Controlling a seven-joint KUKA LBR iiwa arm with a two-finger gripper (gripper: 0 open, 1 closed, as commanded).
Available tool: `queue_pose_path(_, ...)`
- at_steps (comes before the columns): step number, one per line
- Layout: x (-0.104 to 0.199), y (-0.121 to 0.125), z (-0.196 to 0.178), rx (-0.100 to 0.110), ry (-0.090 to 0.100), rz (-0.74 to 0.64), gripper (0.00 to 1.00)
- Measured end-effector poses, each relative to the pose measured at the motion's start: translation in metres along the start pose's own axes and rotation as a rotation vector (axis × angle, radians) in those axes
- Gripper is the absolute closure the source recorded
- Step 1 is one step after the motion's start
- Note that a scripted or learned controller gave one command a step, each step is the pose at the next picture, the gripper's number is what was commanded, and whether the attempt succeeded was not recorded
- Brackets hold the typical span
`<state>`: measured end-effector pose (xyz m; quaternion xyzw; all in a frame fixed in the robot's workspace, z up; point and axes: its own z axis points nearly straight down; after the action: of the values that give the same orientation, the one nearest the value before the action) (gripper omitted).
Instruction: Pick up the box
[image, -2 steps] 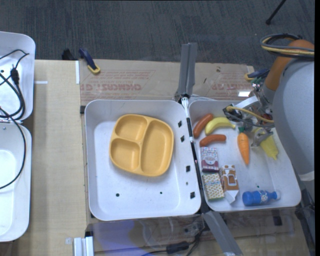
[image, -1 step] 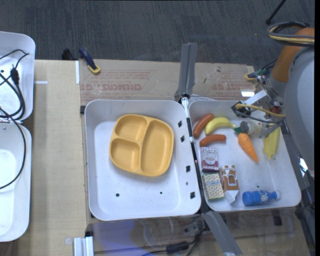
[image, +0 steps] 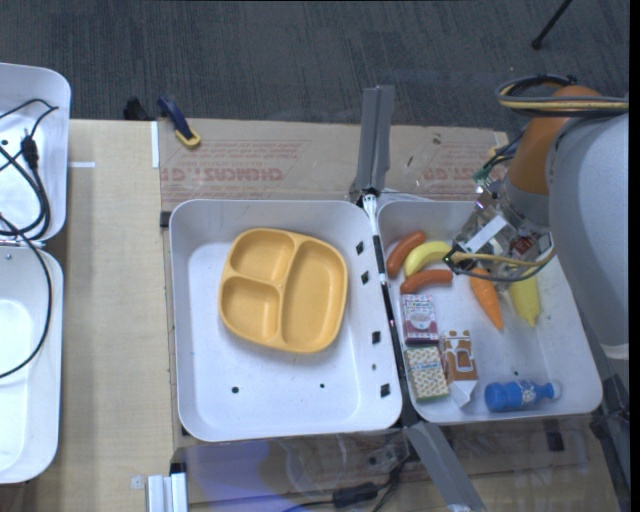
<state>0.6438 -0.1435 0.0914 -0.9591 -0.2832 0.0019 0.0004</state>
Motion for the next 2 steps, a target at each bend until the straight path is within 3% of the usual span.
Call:
queue_pose_path(1,-0.02,0.005,-0.197,-0.001,0.0,0.015,0.0)
queue_pose_path(2,0.024,-0.094,-0.098,0.001,-0.002,0.176,0.0)
